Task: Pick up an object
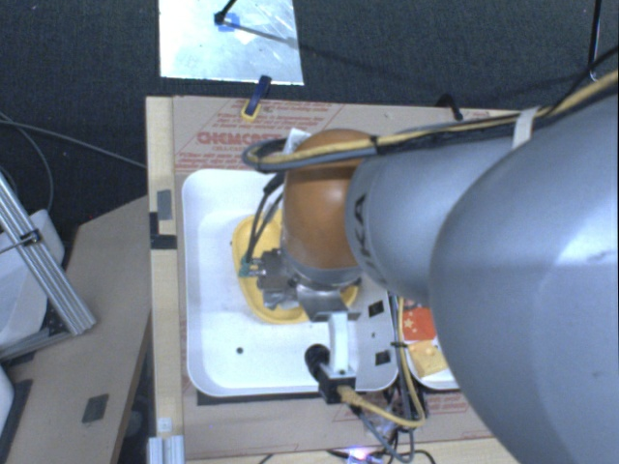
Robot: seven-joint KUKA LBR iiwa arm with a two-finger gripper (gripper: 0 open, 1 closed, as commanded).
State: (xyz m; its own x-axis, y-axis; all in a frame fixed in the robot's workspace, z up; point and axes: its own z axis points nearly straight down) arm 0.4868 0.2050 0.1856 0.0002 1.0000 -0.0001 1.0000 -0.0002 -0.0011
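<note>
Cardboard sheet (pixel 208 135) lettered "CHEMCO…" under white bin (pixel 208 269), yellow object (pixel 253 245).

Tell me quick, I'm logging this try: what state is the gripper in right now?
Gripper: cannot be told. It is down in the left white bin over a yellow object, with the arm's wrist covering it.

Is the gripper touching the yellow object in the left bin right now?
Cannot tell. In the camera view the arm's wrist sits directly over the yellow object in the left bin, hiding any contact or gap.
</note>
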